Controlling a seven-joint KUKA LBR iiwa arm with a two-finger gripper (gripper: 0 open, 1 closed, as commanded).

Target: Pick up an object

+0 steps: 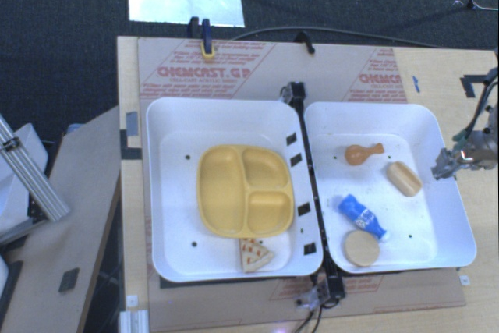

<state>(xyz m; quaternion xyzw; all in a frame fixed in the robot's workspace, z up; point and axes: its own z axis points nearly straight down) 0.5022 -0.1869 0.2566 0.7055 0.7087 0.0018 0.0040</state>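
The right bin [437, 138] holds an orange drumstick [362, 154], a tan bread roll [404, 178], a blue bottle [362, 217] and a round tan cookie [362, 249]. My gripper [460, 161] hangs at the right rim of that bin, to the right of the bread roll and apart from it. Nothing shows between its fingers.
The left bin [171, 129] holds a yellow divided plate [245, 189] and a pizza slice [254, 254] at its front. A black divider with clips [302, 168] runs between the bins. The bench edge lies just beyond the right bin.
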